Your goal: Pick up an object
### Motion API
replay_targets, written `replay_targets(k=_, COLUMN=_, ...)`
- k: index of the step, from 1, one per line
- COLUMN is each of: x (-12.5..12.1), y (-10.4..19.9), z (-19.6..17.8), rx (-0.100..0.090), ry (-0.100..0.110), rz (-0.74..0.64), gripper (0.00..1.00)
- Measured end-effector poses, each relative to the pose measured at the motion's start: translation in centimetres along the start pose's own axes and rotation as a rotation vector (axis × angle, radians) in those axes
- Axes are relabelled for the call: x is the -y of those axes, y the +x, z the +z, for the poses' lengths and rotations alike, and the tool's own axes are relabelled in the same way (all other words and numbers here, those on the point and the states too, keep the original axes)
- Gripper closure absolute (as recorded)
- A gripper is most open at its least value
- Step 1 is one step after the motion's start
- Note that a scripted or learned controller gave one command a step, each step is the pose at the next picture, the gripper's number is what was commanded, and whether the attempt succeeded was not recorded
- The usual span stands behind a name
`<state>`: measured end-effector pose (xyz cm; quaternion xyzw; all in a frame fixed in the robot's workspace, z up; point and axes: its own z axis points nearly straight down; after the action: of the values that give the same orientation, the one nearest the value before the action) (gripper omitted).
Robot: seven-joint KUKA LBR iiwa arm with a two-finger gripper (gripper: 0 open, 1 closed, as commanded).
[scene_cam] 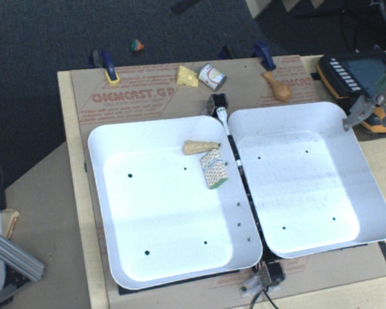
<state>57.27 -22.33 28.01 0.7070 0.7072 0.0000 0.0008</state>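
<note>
Where the two white bins meet near the middle of the frame, the left bin (117, 212) holds both loose items, up against its upper right corner. A tan, cone-like piece (200, 146) lies on its side with the narrow end pointing right. Just below it, almost touching, lies a small green-and-white patterned packet (213, 168), tilted slightly. The right bin (359, 189) sits flush beside the left one.

At the right edge of the frame, the grey gripper (360, 111) hangs over the upper right rim of the right bin, well apart from the two items. Whether it is spread or closed cannot be told from this angle, and nothing shows in its grasp.

On the brown board above the bins lie a yellow wedge (187, 76), a small white and grey block (212, 77) just to its right, and a brown wooden piece (278, 86) further right. Blue clamps (108, 65) grip the board's upper edge. A dark pendant (348, 74) rests at the upper right.
</note>
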Motion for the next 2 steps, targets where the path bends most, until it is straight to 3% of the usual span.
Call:
replay_targets(k=1, x=2.39, y=0.42, z=-26.70, rx=0.009, ry=-0.021, rz=-0.001, gripper=0.00)
replay_targets(k=2, x=2.26, y=0.44, z=-26.70, rx=0.005, ry=-0.006, rz=-0.001, gripper=1.00)
